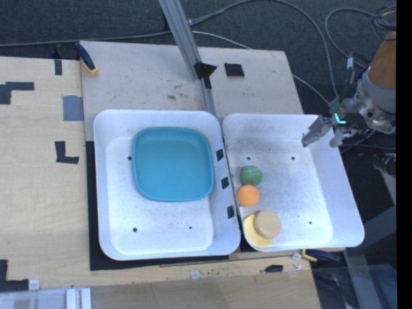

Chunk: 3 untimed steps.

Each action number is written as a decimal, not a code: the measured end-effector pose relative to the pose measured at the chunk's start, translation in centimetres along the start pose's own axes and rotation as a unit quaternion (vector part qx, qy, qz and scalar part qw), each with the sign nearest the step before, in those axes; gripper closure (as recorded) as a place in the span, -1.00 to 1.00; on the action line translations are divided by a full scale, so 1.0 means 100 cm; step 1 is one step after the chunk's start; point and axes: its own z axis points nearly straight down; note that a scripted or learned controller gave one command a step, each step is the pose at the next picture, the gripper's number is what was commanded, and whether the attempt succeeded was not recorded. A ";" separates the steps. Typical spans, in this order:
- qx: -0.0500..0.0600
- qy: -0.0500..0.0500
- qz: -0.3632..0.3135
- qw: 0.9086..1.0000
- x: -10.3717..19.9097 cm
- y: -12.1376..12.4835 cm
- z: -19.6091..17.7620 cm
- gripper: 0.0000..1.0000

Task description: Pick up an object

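Right bin (335, 192), near-left corner: 1 tan disc (267, 223) resting on 1 yellow piece (252, 235). Just beyond it, 1 orange ball (248, 196), then 1 green ball (251, 174), touching or nearly so, along the left wall. Left bin (112, 237): 1 blue square plate (172, 163), lying flat. Gripper (320, 132): above the right bin's far-right edge, nothing between its fingers; whether they are spread or closed cannot be told.

The wooden bench (38, 192) bears two white bins: the left bin (109, 230) touches the right bin (335, 205) beside it.
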 end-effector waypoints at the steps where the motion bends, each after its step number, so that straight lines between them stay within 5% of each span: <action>1: 0.000 0.000 0.000 1.000 0.000 0.000 0.000 -1.00; 3: 0.002 0.000 0.000 1.000 -0.009 0.014 0.106 -1.00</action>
